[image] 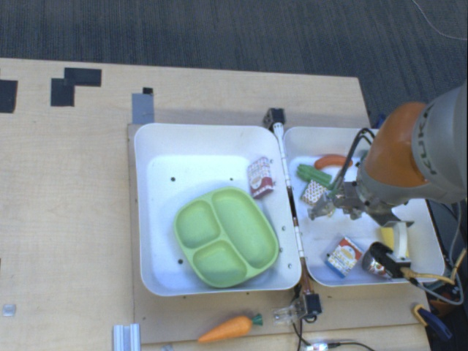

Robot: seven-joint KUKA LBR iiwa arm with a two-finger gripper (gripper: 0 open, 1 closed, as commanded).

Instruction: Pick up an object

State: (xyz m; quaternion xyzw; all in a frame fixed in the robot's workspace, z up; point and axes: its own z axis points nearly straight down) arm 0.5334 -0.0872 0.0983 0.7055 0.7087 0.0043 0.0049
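Small red-and-white checkered packet in the right bin, near its left wall, just at eleven o'clock of the gripper; whether the jaws are open or closed, or hold anything, cannot be told. Green stick and orange sausage at twelve o'clock, small carton at five. Green divided plate and snack packet in the left bin; toy carrot on the bench at six o'clock.

We cannot make out the gripper fingers beneath the arm, which hides part of the right bin (its far corner included) and runs past the frame's right edge.
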